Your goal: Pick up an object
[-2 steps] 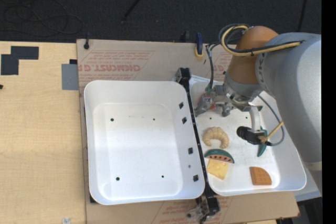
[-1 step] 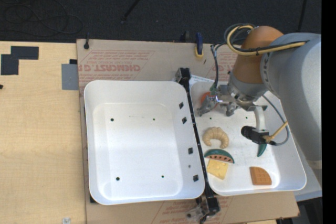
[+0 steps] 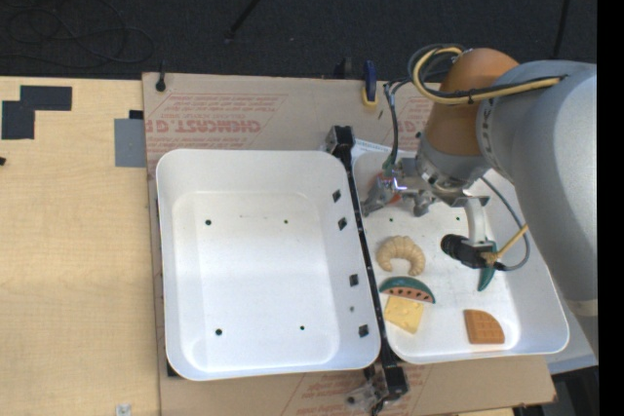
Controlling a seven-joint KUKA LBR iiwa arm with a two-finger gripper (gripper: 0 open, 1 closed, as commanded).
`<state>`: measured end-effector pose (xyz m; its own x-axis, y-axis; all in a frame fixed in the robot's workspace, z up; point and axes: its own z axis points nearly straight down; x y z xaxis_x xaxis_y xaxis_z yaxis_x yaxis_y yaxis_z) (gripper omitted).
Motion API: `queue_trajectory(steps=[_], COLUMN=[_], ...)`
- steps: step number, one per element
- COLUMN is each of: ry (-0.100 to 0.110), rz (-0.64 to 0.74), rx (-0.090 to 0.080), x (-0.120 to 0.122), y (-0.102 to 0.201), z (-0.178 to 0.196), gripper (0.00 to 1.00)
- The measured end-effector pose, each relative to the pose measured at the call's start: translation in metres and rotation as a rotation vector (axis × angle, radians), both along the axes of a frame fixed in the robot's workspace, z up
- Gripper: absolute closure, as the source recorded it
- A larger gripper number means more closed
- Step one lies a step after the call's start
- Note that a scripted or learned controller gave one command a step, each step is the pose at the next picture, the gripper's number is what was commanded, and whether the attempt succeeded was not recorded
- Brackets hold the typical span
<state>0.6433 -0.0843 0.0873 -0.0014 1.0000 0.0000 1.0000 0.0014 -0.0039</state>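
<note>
Two white bins: left bin (image 3: 185, 209), right bin (image 3: 531, 336). Right bin holds four items: one croissant (image 3: 401, 254), one watermelon slice (image 3: 407, 287), one cheese wedge (image 3: 406, 314), one brown cracker (image 3: 484, 327).

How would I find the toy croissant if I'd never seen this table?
Look in the right-hand white bin, the one the arm reaches over. Near its middle, just below the tool, lies the croissant. It is the only curved tan crescent; the watermelon slice below it is green and red.
</note>
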Motion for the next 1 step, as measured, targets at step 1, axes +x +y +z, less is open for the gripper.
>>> queue_trajectory(steps=[1], ry=[0.0], rz=[0.0], rx=[0.0], x=[-0.0001], y=[0.0019], z=[0.0], gripper=[0.0])
